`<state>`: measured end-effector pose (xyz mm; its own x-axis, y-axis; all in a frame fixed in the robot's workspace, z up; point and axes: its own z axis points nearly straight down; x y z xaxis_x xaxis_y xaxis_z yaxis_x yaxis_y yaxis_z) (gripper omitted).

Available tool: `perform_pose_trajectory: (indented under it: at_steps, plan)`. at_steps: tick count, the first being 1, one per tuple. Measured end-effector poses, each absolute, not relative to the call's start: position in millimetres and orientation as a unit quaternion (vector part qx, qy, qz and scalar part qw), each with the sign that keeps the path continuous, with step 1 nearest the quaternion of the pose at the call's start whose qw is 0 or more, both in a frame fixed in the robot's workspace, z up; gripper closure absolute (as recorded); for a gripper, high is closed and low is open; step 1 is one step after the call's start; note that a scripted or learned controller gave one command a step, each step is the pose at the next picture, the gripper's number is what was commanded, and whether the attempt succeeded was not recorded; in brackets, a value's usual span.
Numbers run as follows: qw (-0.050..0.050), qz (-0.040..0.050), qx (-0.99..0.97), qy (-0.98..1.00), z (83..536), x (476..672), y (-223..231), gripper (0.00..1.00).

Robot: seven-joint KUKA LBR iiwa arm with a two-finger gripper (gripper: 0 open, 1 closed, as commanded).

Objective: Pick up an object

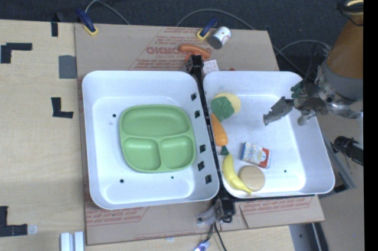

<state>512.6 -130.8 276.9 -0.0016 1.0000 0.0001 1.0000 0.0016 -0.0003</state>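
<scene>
The right bin (307, 179) holds several toy foods. A green leafy piece (222, 107) rests against a yellow one (234, 102) by the bin's left wall. Below them lies an orange carrot (220, 132). A small red, white and blue carton (255, 154) sits near the middle. A banana (233, 175) and a tan round piece (253, 178) lie at the front. My gripper (290, 116) hovers over the bin's right part, open, with nothing between its fingers (275, 113). It is up and to the right of the carton.
The left bin (97, 126) carries a green divided plate (158, 137). Clamps, a small metal cylinder (220, 37) and cables lie on the cardboard behind the bins. The arm's orange band (348, 52) rises at the right.
</scene>
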Motion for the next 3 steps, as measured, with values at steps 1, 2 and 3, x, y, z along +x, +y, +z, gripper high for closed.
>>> perform_pose_trajectory:
  at_steps: [1, 2, 3]
  plan:
    - [0.002, 0.0009, -0.707, -0.707, 170, 567.9, -100, 0.0]
    - [0.001, 0.0001, -0.706, -0.708, 184, 618.6, -64, 0.0]
    - [0.001, 0.0013, -0.707, -0.707, 105, 603.4, -95, 0.0]
